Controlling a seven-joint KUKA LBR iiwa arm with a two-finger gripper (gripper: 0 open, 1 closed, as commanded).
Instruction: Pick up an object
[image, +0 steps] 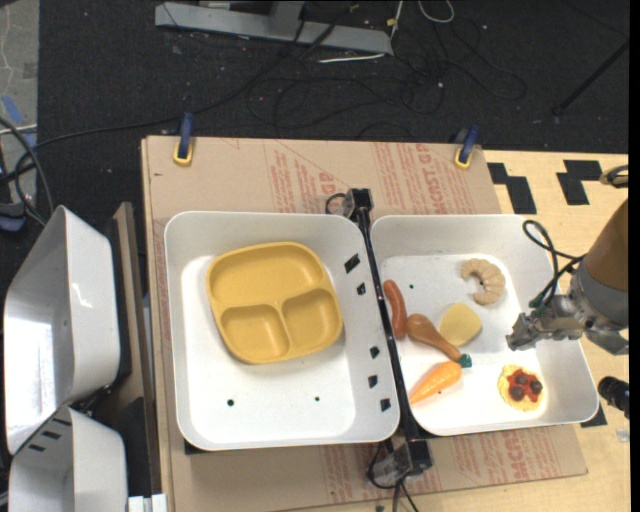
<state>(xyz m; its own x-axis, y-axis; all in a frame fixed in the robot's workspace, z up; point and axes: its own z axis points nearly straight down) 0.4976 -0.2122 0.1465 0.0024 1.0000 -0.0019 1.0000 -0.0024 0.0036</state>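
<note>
While my arm comes in from the right edge of the frame, my gripper (524, 332) hangs over the right side of the right bin (440, 232); it is a small dark metal shape, and I cannot tell how it is set.

Nothing sits in it. Just below it in the picture lies a small round pizza slice toy (522, 387), pale yellow with dark red blobs on top. Left of the gripper, near the bin's middle, is a smooth pale yellow cheese wedge (461, 323). Above that, toward the upper right of the bin, curls a ridged beige shrimp (485, 280). A glossy brown drumstick (433, 335) lies slantwise beside the cheese, its thick end touching a slim red sausage (396, 306) that runs along the bin's left wall. Under the drumstick lies a tapered orange carrot (436, 381) with a green tip.

The left bin (190, 330) is shallow white plastic and holds a matte yellow divided plate (274, 299) with three compartments and rounded corners. Both bins rest on a brown cardboard sheet (260, 170).
</note>
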